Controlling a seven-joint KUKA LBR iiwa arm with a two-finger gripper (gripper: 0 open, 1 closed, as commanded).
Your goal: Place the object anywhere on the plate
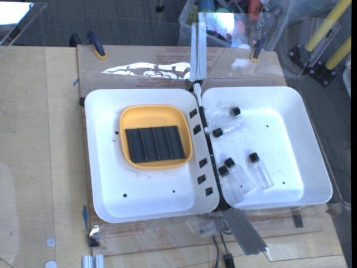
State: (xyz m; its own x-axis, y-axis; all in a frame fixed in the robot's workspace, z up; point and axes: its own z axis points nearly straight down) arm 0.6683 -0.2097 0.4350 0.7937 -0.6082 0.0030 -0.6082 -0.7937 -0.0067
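Bins sit side by side before us on the wooden bench (33,149), their inner rims touching along a seam marked by a row of small black tabs (197,129).

In the left bin (111,188) we see the yellow plate (129,121), a rounded square dish lying flat a little above the bin's middle. On the plate rests a dark ribbed slab (155,144), flat and nearly square to the plate's edges. It covers most of the plate's floor and leaves the yellow rim bare all round. A few small dark specks dot the white floor of this bin near its front.

In the right bin (290,144) we count four small clear vials with black caps, all lying on their sides. One vial (231,115) lies near the back left. A second (226,129) lies just below it, with its cap towards the seam. The third (237,175) and the fourth (261,172) lie near each other towards the front, caps pointing away from us. All four are well apart from the plate, with the seam between them and it.

We cannot tell from this view alone whether the task's object is the slab on the plate or one of the vials.

Behind the bins we see two blue-handled clamps (96,43) on a brown board, and a clear box of coloured clutter (240,10) on the floor beyond.
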